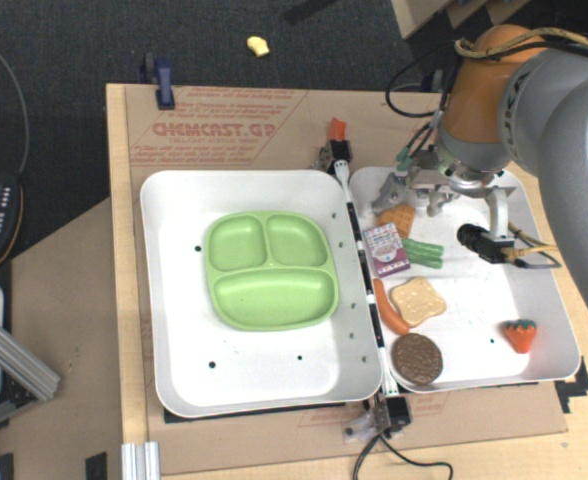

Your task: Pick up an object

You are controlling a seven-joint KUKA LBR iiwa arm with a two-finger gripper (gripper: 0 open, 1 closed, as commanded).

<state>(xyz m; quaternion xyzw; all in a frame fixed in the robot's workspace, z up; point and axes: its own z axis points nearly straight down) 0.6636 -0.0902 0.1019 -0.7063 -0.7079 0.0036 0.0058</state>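
A: What lies to the view's left of the gripper [414,196]?
B: A green plate [271,270] with three compartments, flat in the white bin [174,358] on that side, well apart from the gripper.
A: And farther off?
B: A blue clamp [160,80] at the far left corner of the desk [129,268], up and left of the gripper. Beyond it, a yellow scrap [259,45] on the dark floor [74,28].

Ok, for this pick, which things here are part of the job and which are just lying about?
Job: gripper; in the right bin, orange cracker, purple packet, green stick, toast slice, orange sausage, brown disc, red strawberry.
Lying about: green divided plate in the left bin; blue clamp; yellow scrap.
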